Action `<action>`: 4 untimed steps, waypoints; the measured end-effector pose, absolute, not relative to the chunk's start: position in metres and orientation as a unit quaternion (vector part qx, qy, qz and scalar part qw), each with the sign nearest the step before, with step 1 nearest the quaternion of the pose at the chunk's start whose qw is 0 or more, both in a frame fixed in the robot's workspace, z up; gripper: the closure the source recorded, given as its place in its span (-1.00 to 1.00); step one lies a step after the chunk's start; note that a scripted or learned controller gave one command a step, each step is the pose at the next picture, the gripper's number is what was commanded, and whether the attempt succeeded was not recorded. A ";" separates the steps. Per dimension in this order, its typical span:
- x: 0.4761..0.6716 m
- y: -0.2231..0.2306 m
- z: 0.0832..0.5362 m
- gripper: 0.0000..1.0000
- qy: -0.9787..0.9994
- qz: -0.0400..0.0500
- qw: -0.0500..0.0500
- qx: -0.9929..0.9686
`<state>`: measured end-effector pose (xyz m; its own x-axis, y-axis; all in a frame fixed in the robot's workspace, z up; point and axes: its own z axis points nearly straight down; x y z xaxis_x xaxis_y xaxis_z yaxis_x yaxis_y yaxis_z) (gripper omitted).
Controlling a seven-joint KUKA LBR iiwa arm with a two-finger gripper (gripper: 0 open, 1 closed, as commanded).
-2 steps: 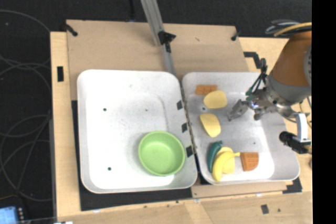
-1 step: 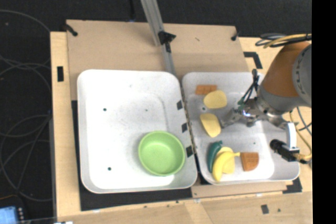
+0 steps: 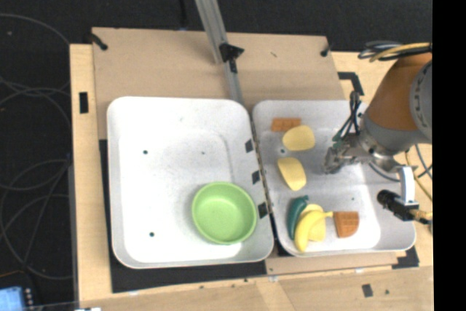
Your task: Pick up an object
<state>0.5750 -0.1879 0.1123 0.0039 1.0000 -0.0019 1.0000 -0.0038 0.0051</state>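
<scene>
Right bin (image 3: 378,237): arm (image 3: 397,102) bent down, fingers (image 3: 336,158) low over floor, open/shut state unclear.

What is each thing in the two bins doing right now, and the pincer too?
Green bowl: upright, alone in the left bin.
Two pale yellow pieces: lying apart in the right bin.
Banana: lying against a dark green piece.
Two orange blocks: lying flat, untouched.
Pincer: low over the right bin, holding nothing visible.
</scene>
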 end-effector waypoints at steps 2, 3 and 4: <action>0.583 -0.195 0.201 1.00 0.708 0.002 0.003 0.706; 0.580 -0.192 0.247 1.00 0.709 0.002 0.003 0.706; 0.587 -0.131 0.252 1.00 0.710 0.002 0.000 0.704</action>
<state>0.5868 -0.1310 0.2516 -0.0083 1.0000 0.0018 1.0000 0.0083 0.0026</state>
